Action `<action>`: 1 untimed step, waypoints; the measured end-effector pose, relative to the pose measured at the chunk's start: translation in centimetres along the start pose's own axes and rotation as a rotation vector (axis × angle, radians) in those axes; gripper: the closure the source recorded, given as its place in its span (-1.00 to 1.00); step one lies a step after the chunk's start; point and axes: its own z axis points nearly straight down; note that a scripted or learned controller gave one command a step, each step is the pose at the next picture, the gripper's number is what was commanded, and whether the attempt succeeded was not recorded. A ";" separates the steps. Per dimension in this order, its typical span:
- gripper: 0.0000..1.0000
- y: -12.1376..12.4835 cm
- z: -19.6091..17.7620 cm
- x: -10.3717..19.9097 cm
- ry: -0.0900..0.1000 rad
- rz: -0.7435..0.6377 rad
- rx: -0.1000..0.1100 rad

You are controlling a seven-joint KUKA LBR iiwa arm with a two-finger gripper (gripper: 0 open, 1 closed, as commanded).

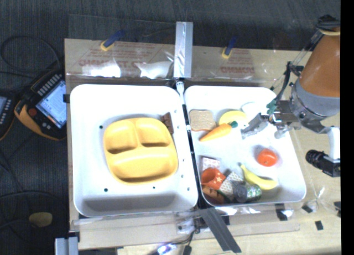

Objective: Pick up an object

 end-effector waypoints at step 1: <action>-1.00 -2.8 14.7 -7.7 0.002 -0.031 0.001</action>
